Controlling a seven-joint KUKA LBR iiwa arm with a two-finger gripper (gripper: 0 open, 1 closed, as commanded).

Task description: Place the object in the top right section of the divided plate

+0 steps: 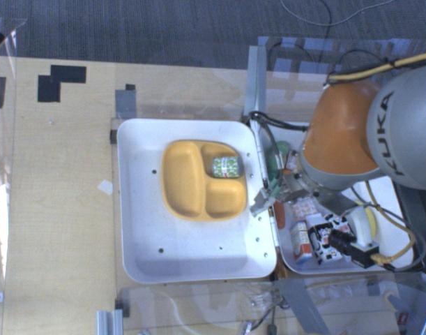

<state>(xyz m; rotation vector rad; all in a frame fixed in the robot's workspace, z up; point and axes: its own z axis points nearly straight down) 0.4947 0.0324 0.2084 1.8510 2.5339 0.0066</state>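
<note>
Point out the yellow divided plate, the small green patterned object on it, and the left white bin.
Yellow divided plate [187, 184]: camera view, floor of its large left section.
Small green patterned object [226, 166]: camera view, its top face, in the plate's top right section.
Left white bin [151, 253]: camera view, bare floor below the plate.

two white bins [139, 257], one divided plate [188, 187]

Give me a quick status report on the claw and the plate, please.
Claw low at the bins' shared edge, grip state unclear. Small green object sits in top right section of yellow divided plate. Nothing blocking the plate.
</note>
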